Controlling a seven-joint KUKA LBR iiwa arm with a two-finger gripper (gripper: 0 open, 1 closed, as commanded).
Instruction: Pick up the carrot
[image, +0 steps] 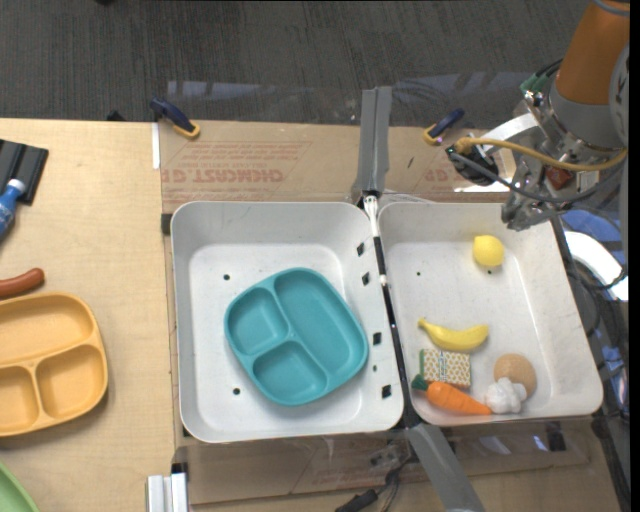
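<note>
The carrot is showing orange with a green top, the banana and lemon yellow, the divided plate teal, both bins white.

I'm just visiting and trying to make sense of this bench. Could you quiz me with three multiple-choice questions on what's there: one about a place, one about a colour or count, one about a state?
1. Where does the carrot lie?
A. On the teal tray
B. At the near edge of the right bin, beside the small patterned box
C. On the wooden bench top

2. How many compartments does the teal tray have?
A. Two
B. Three
C. Five

3. How does the claw stand to the carrot?
A. Apart from it, above the right bin's far corner
B. Pressing on it
C. Lifting it over the left bin

Answers:
1. B: the orange carrot rests along the right bin's near wall, just below the box.
2. B: two raised ridges split the tray into three wells.
3. A: the claw hangs at the far right corner, while the carrot lies at the near edge.
</note>
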